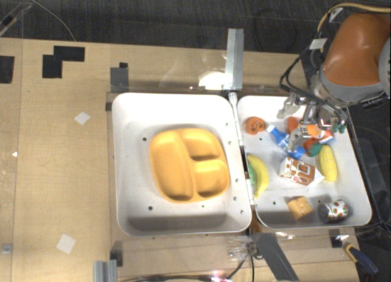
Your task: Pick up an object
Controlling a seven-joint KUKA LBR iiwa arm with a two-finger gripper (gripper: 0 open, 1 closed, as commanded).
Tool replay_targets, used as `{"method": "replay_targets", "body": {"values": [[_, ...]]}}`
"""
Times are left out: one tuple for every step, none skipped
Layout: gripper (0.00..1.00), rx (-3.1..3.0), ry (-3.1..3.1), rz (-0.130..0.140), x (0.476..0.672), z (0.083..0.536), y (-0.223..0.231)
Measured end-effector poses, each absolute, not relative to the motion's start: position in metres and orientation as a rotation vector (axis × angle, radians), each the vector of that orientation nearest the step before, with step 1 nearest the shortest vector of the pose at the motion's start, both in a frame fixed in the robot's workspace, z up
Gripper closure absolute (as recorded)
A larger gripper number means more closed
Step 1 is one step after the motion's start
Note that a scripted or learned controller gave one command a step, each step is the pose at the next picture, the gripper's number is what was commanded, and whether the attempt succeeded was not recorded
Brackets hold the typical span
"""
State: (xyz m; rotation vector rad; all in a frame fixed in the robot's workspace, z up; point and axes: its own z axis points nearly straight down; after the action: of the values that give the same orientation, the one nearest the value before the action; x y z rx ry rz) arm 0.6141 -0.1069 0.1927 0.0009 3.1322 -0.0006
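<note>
Nearest the lens, the orange wrist band (357,52) was seen above the pincer (313,122), lowered into the right bin (360,207) over a blue-and-orange toy (292,139). Whether it was clenched or released could not be told. Corn (328,162), a carton (297,171), a banana (259,174) and a yellow tray (189,163) lay outward. Nothing was judged lifted yet.

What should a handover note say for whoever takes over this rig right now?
Pincer: low over the back of the right white bin, above a cluster of small orange, blue and green toys; grip state unclear.
Also in the right bin: yellow corn cob, yellow banana, orange ring, printed carton.
Left white bin: yellow divided plastic tray.
Done: nothing visibly lifted.
Left: grasp and raise one object.
</note>
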Motion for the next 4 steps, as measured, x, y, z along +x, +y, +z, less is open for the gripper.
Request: {"method": "replay_targets", "body": {"values": [[0.0, 0.332, 3.1, 0.0, 0.631, 0.095, -0.1], [0.0, 0.537, 3.094, 0.002, 0.659, 0.088, -0.117], [0.0, 0.692, 3.073, 0.003, 0.66, 0.088, -0.148], [0.0, 1.341, 2.831, 0.003, 0.65, 0.088, -0.173]]}}
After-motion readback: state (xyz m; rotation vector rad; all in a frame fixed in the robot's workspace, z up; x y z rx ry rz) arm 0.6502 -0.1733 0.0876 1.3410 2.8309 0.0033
